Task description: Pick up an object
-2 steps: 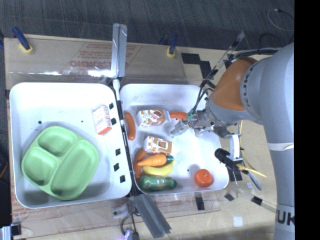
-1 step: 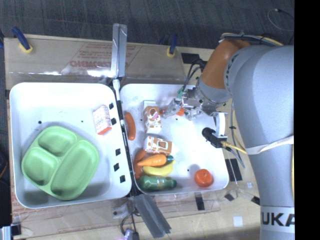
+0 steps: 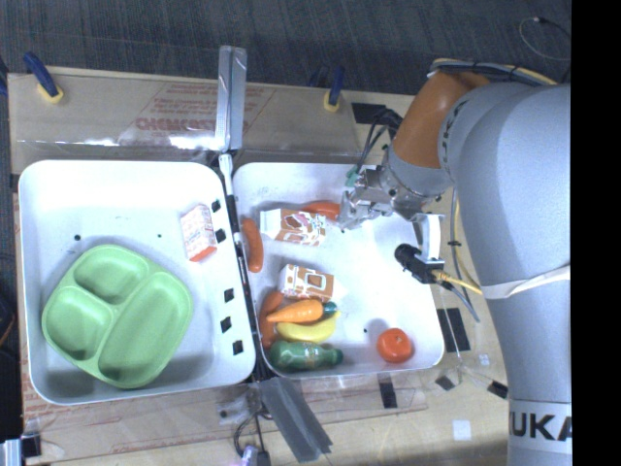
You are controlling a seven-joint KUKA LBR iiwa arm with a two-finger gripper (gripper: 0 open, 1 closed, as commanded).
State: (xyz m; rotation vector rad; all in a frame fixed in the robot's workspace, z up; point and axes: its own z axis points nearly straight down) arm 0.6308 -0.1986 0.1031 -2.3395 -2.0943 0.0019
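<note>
We see the gripper (image 3: 357, 202) low over the right bin (image 3: 408, 187), near its far wall, just beside a small carton (image 3: 299, 225) and an orange piece (image 3: 323, 208) behind it; whether it grips anything we cannot tell. Nearer lie a sausage (image 3: 254, 245), a second carton (image 3: 307, 282), carrot (image 3: 295, 311), banana (image 3: 307, 330) and tomato (image 3: 394, 345). The left bin (image 3: 58, 178) holds a green tray (image 3: 116, 314).

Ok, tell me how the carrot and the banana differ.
The carrot is orange with a green end; the banana is yellow. The carrot is straight and tapers to a point; the banana curves. The carrot lies farther up the right bin, the banana just below it. Both lie flat, touching.
</note>
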